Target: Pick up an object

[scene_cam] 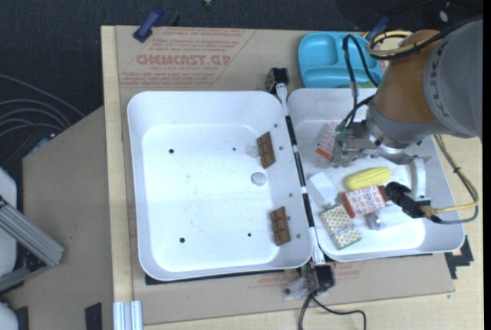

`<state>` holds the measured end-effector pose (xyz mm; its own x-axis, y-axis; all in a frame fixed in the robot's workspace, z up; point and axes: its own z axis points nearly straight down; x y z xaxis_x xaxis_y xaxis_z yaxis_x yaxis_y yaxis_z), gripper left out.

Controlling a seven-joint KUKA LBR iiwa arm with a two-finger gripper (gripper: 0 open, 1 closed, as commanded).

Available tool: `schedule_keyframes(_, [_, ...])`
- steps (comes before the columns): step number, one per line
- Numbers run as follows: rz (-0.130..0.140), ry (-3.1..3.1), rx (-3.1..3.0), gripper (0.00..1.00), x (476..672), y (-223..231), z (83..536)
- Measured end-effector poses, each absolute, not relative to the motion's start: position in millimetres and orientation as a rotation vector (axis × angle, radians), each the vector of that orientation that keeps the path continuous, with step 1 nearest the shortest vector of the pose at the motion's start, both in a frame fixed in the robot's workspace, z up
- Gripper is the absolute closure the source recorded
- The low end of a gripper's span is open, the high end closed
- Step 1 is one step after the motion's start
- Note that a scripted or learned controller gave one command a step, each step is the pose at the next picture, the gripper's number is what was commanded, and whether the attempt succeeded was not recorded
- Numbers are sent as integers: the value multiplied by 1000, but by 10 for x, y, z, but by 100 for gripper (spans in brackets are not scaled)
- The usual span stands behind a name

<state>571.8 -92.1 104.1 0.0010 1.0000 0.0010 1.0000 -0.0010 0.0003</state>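
Observation:
My gripper (347, 151) hangs low in the right bin (437, 240), at the end of the grey arm with the orange band (406, 90). It sits just right of a red and white packet (328, 141) and just above a yellow corn-like object (367, 178). Below these lie a red and white box (364, 201), a checkered packet (340, 226) and a white packet (321, 185). The arm hides the upper right part of this bin.
The left bin (153, 244) holds two brown bars (265, 150) (279, 225) near its right wall and a small grey disc (258, 179). A blue tray (331, 60) stands behind the right bin. Black cables run over the arm and bin.

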Motion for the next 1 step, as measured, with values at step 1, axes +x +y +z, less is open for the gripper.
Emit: schedule_keyframes(1, [-1, -2220, -2222, 0, 5717, -921, 1040])
